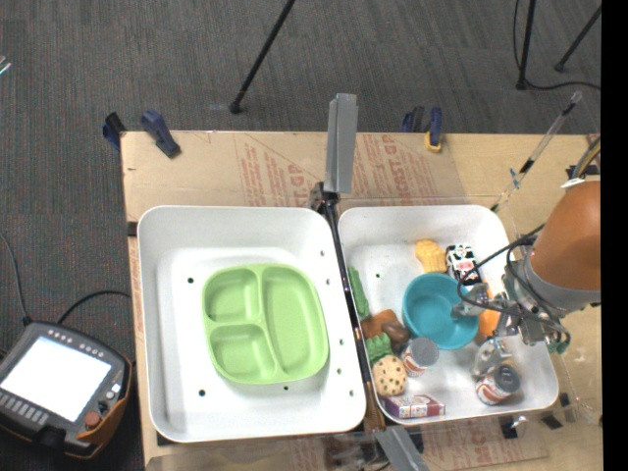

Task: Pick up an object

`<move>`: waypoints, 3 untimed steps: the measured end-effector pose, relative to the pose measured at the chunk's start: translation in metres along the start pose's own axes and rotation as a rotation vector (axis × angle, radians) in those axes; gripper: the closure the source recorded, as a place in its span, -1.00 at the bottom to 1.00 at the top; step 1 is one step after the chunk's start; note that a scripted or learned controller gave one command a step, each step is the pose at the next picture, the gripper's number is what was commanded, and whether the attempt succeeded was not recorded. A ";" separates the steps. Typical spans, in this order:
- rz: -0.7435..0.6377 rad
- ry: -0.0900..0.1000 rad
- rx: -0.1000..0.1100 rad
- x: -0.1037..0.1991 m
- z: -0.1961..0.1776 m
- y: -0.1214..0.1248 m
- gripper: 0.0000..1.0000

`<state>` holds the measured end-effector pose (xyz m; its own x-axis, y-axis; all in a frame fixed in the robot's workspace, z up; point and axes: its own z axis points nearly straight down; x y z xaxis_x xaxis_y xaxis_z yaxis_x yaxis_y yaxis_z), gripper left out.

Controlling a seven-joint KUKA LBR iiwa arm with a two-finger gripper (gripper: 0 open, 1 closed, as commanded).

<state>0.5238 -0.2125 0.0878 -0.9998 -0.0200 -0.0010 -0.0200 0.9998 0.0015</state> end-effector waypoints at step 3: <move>-0.107 -0.003 -0.001 -0.090 0.000 0.059 -1.00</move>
<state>0.6130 -0.1514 0.0884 -0.9919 -0.1269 -0.0044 -0.1269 0.9919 0.0023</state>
